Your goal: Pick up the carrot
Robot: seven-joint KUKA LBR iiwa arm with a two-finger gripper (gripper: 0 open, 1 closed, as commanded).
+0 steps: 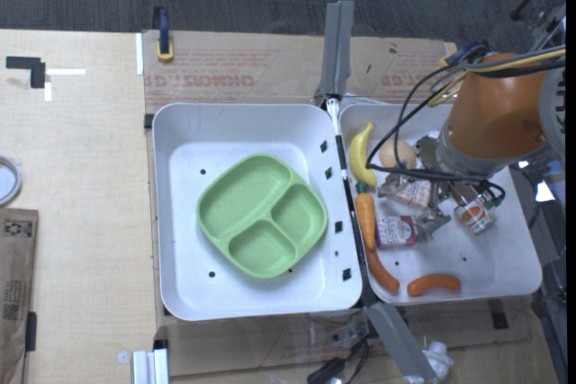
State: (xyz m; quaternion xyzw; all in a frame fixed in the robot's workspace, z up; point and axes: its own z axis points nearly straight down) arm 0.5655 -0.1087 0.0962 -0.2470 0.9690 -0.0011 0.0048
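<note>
Two white bins sit side by side; the carrot (364, 220) lies against the right bin's (522, 270) left wall, where the arm (495, 117) hovers, jaws' state untellable.

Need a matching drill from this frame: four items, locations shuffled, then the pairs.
Items:
1. carrot
2. banana
3. green divided plate
4. blue-handled clamp

Places:
A. cardboard beyond the bins
B. middle of the left bin
C. right bin, top left corner
D. right bin, along its left wall, below the banana

Pairs: 1-D, 2-C, 3-B, 4-A
</note>
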